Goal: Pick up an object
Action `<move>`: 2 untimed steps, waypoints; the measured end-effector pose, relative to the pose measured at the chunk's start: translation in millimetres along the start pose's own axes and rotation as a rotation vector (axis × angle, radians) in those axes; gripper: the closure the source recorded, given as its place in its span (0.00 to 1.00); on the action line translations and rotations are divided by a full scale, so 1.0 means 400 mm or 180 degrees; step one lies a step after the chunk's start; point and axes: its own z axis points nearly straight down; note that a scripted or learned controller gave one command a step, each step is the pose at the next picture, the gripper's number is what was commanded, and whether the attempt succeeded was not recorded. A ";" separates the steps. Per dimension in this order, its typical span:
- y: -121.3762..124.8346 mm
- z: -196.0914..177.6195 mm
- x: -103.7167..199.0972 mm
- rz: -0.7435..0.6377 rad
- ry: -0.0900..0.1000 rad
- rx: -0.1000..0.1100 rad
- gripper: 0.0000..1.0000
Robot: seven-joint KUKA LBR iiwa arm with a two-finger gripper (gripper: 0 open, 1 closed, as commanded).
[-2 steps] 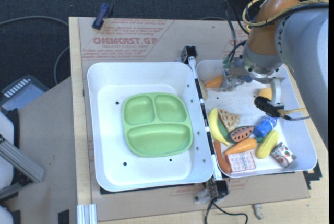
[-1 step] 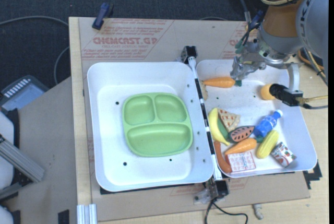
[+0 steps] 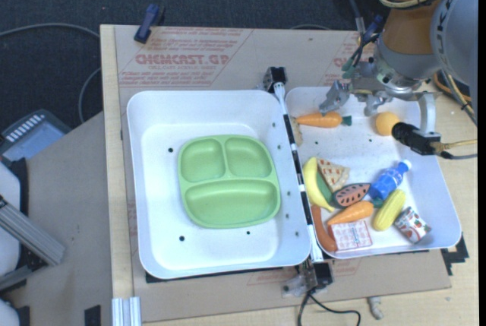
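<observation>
The robot's hand (image 3: 357, 93) hovers open and empty at the right bin's (image 3: 448, 203) upper edge, near a carrot (image 3: 319, 120); the pick remains undone.

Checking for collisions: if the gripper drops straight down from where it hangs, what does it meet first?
Probably the carrot at the right bin's far end, just below the gripper; depth is unclear, so it may meet bare floor instead.

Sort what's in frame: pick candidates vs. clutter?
Job:
- gripper, above the right bin's far end
- right bin
- its contents: carrot, lemon, banana, bottle, corn, carton

Lying about:
- left bin
- green tray in it
- blue clip at the board's far edge
</observation>
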 end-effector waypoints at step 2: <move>0.072 0.058 -0.318 0.0006 0.0003 0.0015 0.00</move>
